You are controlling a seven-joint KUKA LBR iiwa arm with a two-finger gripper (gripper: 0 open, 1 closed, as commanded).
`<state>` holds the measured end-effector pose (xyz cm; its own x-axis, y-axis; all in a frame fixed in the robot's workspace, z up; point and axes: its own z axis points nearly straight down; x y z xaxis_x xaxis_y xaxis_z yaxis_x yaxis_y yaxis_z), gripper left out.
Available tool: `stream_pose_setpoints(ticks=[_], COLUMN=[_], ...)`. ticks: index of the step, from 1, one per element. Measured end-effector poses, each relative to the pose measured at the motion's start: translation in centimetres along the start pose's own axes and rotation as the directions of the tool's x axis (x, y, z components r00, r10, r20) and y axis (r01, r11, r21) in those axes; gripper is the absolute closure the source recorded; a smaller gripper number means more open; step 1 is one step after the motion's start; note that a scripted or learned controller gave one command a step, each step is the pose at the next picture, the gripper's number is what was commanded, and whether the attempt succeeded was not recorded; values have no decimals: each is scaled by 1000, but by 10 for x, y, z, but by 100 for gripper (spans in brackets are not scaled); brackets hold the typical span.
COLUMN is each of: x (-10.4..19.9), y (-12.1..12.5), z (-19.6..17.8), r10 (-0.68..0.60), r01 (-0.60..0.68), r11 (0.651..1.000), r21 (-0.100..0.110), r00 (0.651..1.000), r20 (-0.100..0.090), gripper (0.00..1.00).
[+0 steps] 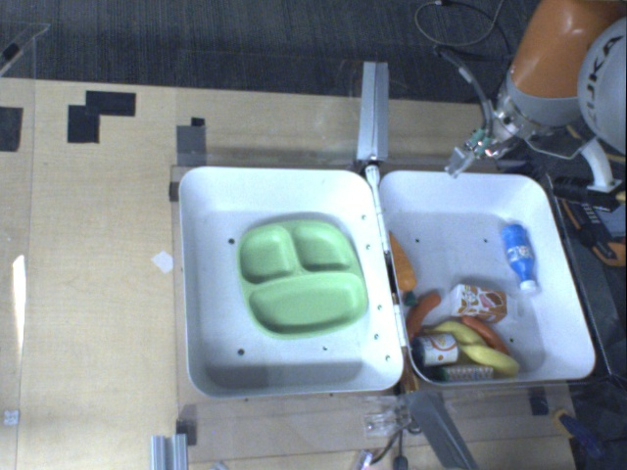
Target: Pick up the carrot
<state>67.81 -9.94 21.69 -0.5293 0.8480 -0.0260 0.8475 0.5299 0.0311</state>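
Observation:
The carrot is a slim orange piece with a dark green end. It lies along the left wall of the right bin, close to the divider between the bins. My gripper hangs above the back rim of the right bin, up and to the right of the carrot and well apart from it. Nothing shows in the gripper.
A blue bottle lies at the right bin's right side. Several items crowd its front: a printed packet, a yellow banana, a red-orange sausage-like piece and a small can. A green divided plate sits in the left bin.

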Motion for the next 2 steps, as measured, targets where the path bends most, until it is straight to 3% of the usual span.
stream_pose_setpoints(ticks=[1,2], x=[-9,28], y=[-15,-31], z=[16,5], r10=[-310,-353], r01=[310,353], r11=[950,935], r21=[15,14], r00=[950,935], r20=[-25,-27], gripper=[100,100])
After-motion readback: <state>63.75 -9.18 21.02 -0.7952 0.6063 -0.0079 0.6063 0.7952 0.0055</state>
